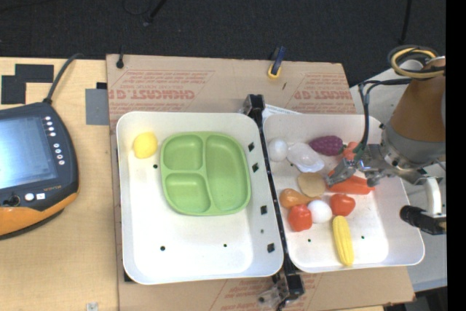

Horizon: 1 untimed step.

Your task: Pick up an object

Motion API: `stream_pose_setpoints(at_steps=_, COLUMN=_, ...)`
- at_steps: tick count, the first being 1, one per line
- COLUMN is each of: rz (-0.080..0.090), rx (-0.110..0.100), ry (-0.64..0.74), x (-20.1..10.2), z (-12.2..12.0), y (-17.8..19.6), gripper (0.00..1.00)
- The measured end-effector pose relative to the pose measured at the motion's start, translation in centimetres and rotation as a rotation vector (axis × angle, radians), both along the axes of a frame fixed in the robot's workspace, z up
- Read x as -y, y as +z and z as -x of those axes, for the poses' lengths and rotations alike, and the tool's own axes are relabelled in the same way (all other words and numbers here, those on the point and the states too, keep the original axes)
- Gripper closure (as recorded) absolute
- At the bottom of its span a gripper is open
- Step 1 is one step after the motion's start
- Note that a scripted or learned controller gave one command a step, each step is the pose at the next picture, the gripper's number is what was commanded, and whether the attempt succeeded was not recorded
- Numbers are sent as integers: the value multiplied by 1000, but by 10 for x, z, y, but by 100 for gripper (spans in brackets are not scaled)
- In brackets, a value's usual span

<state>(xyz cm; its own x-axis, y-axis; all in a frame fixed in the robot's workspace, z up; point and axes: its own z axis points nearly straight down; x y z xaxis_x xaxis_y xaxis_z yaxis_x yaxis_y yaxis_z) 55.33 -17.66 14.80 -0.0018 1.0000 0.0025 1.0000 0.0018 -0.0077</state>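
I read the arm as low over the right bin point(408, 247), reaching in from the bench's right edge, with the gripper point(348, 170) sitting among a tight cluster of toy food. I cannot tell whether the fingers are spread or closed, nor whether anything sits between them; the metal tip blends into the items beneath it.

Candidate objects in the right bin, all near the tip:
- an orange-red carrot point(351, 186) touching or just under the tip;
- a purple piece point(326, 145) toward the far edge;
- a red tomato point(343, 205), a white ball point(319, 211) and a red pepper point(299, 218) just beside one another;
- a yellow corn cob point(342, 239) near the front edge;
- pale pieces point(302, 155) near the divider.

The left bin point(189, 258) carries a green divided plate point(205, 173) and a yellow lemon point(144, 145) in its far left corner, well apart from the arm.

Risks I judge from here:
1. Crowding. The items touch, so a closing grip may catch two at once or wedge one finger on top of a neighbour.
2. Round, smooth shapes. The tomato and ball may squirt sideways under pressure.
3. Off-centre contact on the carrot. A grip near its end may let it pivot and drop on the lift.
4. Cable slack by the wrist may snag during retraction.
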Motion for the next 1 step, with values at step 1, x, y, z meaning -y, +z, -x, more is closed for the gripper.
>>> stream_pose_setpoints(at_steps=1, rz=0, rx=1, ry=1, x=1, z=0, y=-44, gripper=0)
